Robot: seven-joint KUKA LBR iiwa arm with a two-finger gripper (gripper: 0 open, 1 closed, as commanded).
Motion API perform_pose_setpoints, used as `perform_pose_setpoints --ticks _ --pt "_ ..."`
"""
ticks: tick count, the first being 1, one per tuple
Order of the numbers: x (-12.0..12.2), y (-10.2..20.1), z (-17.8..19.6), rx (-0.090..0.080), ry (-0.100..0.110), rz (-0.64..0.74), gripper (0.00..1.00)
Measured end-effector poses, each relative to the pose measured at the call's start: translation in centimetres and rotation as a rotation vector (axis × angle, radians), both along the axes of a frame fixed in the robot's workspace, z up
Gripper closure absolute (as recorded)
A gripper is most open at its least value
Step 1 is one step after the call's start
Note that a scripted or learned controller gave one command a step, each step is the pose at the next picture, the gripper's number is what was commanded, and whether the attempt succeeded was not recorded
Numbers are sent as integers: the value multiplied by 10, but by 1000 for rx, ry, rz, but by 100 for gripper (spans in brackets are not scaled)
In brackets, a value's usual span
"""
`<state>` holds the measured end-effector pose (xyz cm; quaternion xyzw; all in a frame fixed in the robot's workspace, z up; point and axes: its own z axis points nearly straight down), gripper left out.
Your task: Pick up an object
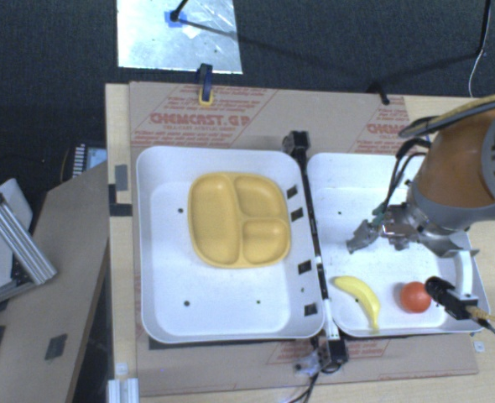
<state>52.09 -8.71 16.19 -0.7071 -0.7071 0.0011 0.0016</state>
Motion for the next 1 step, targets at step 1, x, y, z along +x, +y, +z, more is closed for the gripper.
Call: perform_pose_setpoints --ticks 1 --pt "8 2 -46 0 -1 0 0"
